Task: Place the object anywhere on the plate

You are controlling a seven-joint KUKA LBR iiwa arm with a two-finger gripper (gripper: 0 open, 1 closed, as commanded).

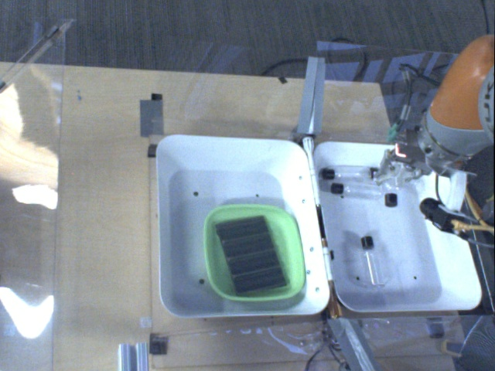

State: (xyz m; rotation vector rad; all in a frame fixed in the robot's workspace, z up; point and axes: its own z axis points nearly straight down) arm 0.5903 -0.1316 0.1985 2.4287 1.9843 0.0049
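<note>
A green plate (291,242) sits in the left bin (182,207), toward its front right. On the plate lies a dark ridged rectangular block (249,255). My gripper (396,168) hangs over the back of the right bin (456,284), below the orange band. It is right beside a clear tube (352,181) with black caps that lies on the bin floor. A small black piece (390,200) lies just in front of the gripper. Another clear vial (373,265) with a black cap lies near the bin's front middle.
A grey metal post (312,99) stands at the back between the two bins. Black and yellow cables (448,219) run along the right bin's right side. Wooden bench top spreads to the left of the bins.
</note>
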